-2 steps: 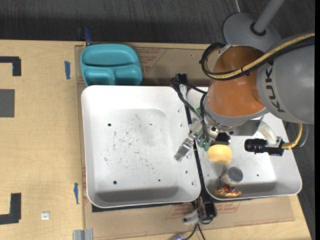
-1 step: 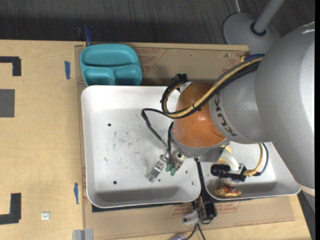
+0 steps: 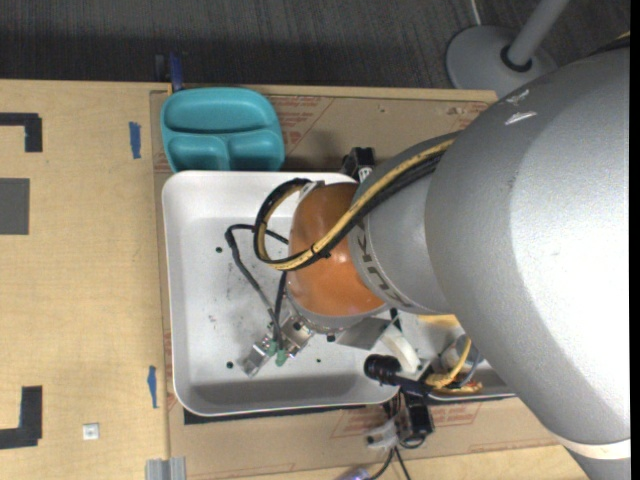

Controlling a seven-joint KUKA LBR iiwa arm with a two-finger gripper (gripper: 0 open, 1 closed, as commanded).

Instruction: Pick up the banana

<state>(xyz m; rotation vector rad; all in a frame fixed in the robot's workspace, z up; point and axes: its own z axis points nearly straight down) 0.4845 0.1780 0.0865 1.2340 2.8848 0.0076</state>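
Arm (image 3: 520, 248): loomed closest, covering the right of the bench.
Banana: hidden, likely beneath the arm; judged light, soft, easily bruised, best gripped across its middle.
Gripper (image 3: 262, 353): low in the left bin (image 3: 195, 268); open or closed, impossible to tell.
Teal tray (image 3: 222, 128): behind the bin.

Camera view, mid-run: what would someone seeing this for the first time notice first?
The big grey arm fills the right half, its orange band and looping cables hanging over the white bin. The gripper sits low near the bin's front, above the bin floor. A teal divided tray lies just behind the bin on the cardboard-covered bench.
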